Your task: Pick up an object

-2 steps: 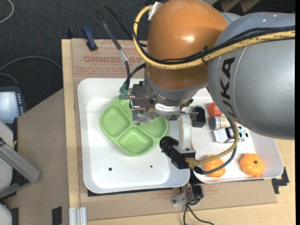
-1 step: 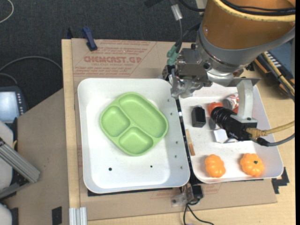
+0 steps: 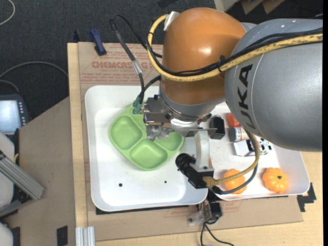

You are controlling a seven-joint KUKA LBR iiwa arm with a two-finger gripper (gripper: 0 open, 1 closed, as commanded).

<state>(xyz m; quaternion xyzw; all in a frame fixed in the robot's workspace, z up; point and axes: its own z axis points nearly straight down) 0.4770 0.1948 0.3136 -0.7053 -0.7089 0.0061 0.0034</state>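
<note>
Camera view: a light green divided plastic plate [image 3: 139, 140], light, stiff and slick, lies in the left white bin [image 3: 102, 152]; its 3 o'clock rim suits pinching. End effector [image 3: 156, 129] state cannot be told.

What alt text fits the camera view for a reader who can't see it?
A grey arm with an orange band reaches down over a green divided plate lying in the left white bin, its gripper at the plate's right part. Two small orange pumpkins and other small items lie in the right bin.
</note>
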